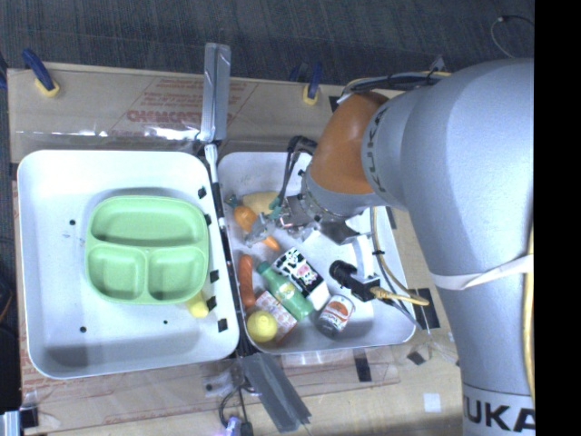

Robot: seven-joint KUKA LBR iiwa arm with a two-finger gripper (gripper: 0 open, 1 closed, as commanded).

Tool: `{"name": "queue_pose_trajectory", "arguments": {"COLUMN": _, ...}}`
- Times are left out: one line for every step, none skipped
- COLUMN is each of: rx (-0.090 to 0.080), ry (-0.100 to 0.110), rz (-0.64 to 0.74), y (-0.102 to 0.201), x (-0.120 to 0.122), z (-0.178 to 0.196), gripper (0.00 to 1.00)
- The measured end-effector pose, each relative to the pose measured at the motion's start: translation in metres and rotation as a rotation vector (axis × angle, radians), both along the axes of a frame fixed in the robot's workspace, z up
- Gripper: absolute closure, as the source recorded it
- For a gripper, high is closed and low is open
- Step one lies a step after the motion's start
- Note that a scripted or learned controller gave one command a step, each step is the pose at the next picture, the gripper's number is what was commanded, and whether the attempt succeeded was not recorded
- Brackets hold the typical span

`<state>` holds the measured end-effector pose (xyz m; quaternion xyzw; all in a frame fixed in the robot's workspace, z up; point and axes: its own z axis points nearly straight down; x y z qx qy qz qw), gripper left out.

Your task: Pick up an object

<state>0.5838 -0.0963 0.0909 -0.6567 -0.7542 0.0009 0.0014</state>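
Gripper (270, 221) is low over the upper-left part of the view-right shallow white bin (238, 173), arm coming in from view right. Its tip is buried in clutter and shadowed by the wrist, so I can't tell whether it is spread or closed, and nothing is visibly held.

Nearest candidates:
- round orange fruit-like ball (245, 214) — just beside the tip, to view left, close to the bin's left wall
- pale yellow rounded piece (260, 202) — just above the ball, touching or nearly touching it
- small orange carrot-shaped piece (270, 242) — just below the tip, long axis tilted across the bin

My read is that the orange ball is the target. The key relation is that it lies view-left of the tip, on the side away from the arm, so the move needs a short reach further left and then down. The ball is round, so no axis to line up with. The risk is the wall and the yellow piece crowding it.

Further down the bin, well clear of the tip:
- red-orange sausage-shaped toy (246, 278), long axis running up-down in view
- green plastic bottle (283, 291), lying diagonal
- black-and-white patterned box (298, 271)
- yellow lemon-shaped ball (261, 325)
- small red-labelled can (335, 314)

The view-left shallow white bin (54, 243) holds a light green divided plastic tray (145, 248), which doesn't come into this grab.
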Motion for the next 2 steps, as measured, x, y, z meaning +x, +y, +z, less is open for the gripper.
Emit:
{"name": "queue_pose_trajectory", "arguments": {"rx": 0.000, "ry": 0.002, "rz": 0.003, "y": 0.000, "x": 0.000, "z": 0.010, "gripper": 1.00}}
{"name": "queue_pose_trajectory", "arguments": {"rx": 0.002, "ry": 0.030, "rz": -0.011, "y": 0.060, "x": 0.050, "z": 0.099, "gripper": 1.00}}
